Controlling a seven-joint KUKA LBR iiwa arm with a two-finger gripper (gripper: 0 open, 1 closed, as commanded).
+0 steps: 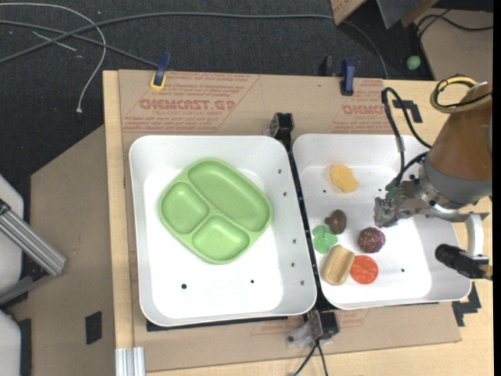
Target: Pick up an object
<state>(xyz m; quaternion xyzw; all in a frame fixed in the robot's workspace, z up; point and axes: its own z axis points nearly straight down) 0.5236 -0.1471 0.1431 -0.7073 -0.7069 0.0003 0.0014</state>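
- Bench edge first: the near rim of the right bin (438, 292) runs along the bottom of the camera view, with the left bin (149, 233) just beside it across a dark divider.
- Nearest objects in the right bin: a tan cylinder (338, 264) lying tilted, its long axis running from lower left to upper right, and a red-orange round piece (364, 270) touching or almost touching its right side.
- 1 step farther in: a dark purple ball (371, 239), a green leafy piece (324, 237) and a small brown lump (336, 221), all grouped closely.
- Farthest in that bin: a yellow piece (343, 178), well apart from the cluster.
- Gripper (389, 208): it hangs over the right bin, low and just above-right of the purple ball as the view shows it. Nothing is visible between its tips, and whether it is spread or closed cannot be told at this size.
- Key relation: the purple ball is the closest candidate, lying just toward the near rim and slightly left of the gripper; the cylinder and red piece sit farther the same way. Judged from this, a short move down and toward the near-left would put the tips over the ball.
- Left bin: a green 3-compartment tray (215, 208) sits near its middle, far from the arm (462, 151).
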